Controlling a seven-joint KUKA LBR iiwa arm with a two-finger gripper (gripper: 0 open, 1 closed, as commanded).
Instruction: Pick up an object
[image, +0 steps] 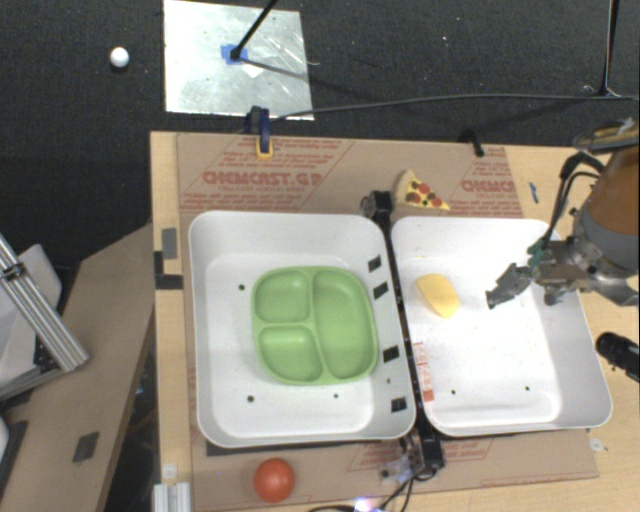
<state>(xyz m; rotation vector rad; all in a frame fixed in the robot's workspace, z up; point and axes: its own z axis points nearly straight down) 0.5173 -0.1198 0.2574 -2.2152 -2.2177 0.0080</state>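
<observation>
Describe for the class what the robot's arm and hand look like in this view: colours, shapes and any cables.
The arm is a rounded grey body with an orange band above the wrist. The hand is dark grey and black, an angular metal assembly ending in slim dark fingers. Thin black cables loop beside the arm's upper part.

The 1 arm enters from the right edge of the camera view, its grey body with the orange band uppermost at the top right. From there the wrist slopes down and to the left, ending in the 2-finger gripper. The gripper's dark tip points left and slightly downward. A cable loops from the arm's upper side down toward the wrist, just behind and above the jaws.
</observation>
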